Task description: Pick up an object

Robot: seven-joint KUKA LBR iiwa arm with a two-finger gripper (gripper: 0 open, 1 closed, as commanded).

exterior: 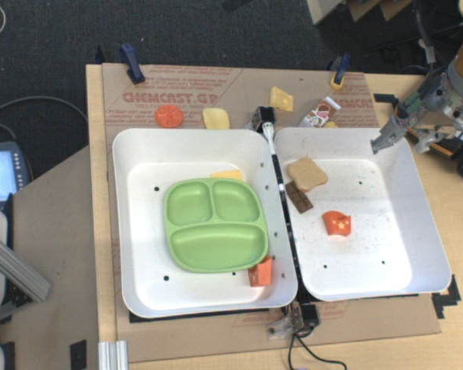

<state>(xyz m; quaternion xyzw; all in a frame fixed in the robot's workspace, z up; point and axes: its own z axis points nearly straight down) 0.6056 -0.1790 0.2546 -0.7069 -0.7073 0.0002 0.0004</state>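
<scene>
Table (185,91): a brown cardboard sheet with red print, laid on pale wood, held by two blue clamps (131,62) at its far edge. Dark carpet beyond, a loose white cable top left, a lit screen (0,174) cut off at the left edge.

Two shallow white plastic bins lie side by side, touching along a black seam. Left bin (131,230): a green three-compartment plastic plate (214,226) sits centred; a pale yellow piece (228,175) peeks from behind its far rim, mostly hidden. A small orange block (261,273) lies just beside the plate's near right corner.

Right bin (401,237): a tan bread-slice toy (306,173) lies near the far left corner, overlapping a dark brown bar (298,197). A red tomato-like toy (336,223) rests well apart, toward the middle.

On the cardboard behind the bins: an orange-red round disc (168,116), a yellow rounded block (215,118), a yellow wedge (281,99), a small red-and-white packet (319,115).

The grey tool (387,139) hangs over the right bin's far right corner, well apart from every toy. It reads as one blurred grey shape; released or clenched, cannot tell. Nothing seen in it. The arm is cut off at the right edge.
</scene>
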